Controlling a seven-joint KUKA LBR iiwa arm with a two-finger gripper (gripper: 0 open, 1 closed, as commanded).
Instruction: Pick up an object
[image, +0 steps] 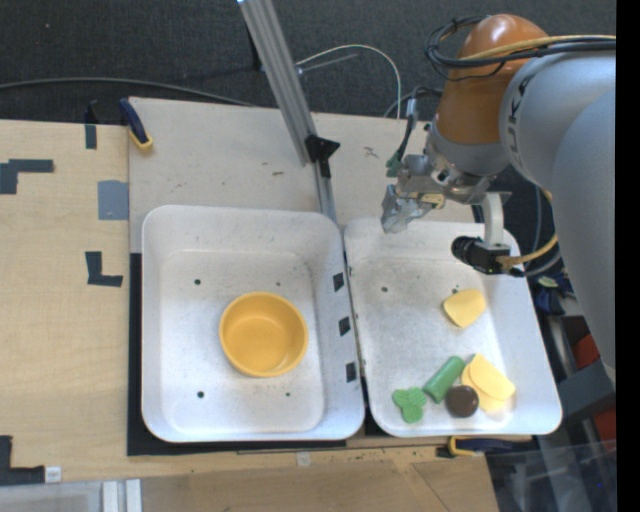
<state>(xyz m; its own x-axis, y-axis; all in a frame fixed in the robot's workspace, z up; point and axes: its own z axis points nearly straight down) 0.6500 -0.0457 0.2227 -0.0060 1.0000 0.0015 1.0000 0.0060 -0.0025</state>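
Observation:
My gripper (397, 216) hangs above the far edge of the right bin (400, 310), near its back left corner. Nothing shows between its fingers. Well below it in that bin lies a yellow wedge (464, 307). At the near end sit a green cylinder (443, 379), a green leafy piece (408, 403), a dark brown ball (461, 401) and a yellow lump (489, 381), all close together. A yellow bowl (263, 333) rests upright in the middle of the left bin (180, 250).
A slanted metal pole (290, 95) with a black clamp crosses the bench behind the bins. A blue and yellow clamp (135, 123) sits at the bench's back left corner. Cables loop near the wrist at the right.

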